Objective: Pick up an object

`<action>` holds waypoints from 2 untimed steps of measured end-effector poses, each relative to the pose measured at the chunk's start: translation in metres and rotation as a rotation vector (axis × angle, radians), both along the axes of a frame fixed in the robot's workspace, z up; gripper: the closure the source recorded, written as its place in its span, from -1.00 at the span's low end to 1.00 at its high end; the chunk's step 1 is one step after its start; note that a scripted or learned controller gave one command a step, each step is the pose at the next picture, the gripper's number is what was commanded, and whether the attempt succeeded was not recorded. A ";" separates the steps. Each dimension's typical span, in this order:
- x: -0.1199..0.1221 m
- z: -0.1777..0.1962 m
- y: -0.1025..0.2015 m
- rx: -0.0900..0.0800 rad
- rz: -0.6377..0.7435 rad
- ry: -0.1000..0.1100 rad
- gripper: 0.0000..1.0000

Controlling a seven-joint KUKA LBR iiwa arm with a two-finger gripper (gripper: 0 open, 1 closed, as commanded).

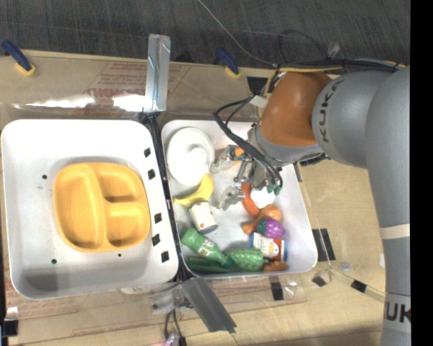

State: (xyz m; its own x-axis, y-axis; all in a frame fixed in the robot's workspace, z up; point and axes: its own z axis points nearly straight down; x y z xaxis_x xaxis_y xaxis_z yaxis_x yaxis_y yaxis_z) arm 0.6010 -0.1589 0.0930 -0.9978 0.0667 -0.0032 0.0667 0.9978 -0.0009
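Toys (263, 240) heaped in right bin (303, 215), just below gripper (238, 186)

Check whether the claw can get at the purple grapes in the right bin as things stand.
Probably yes. The claw hangs just up-left of the purple grapes, which lie on top of the pile, uncovered. The orange carrot and small bottle crowd them, so a clean grasp is uncertain.

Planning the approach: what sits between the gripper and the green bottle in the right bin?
In the camera view, a small white cup lies between the gripper and the green bottle.
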 end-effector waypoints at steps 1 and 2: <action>-0.053 0.000 -0.026 0.002 -0.113 0.002 -1.00; -0.069 -0.001 -0.025 0.003 -0.232 0.003 -1.00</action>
State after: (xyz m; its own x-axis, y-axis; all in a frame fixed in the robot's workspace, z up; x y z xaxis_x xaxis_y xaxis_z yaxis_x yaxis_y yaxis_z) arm 0.5320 -0.1844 0.0923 -0.9557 0.2944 0.0002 0.2944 0.9557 0.0011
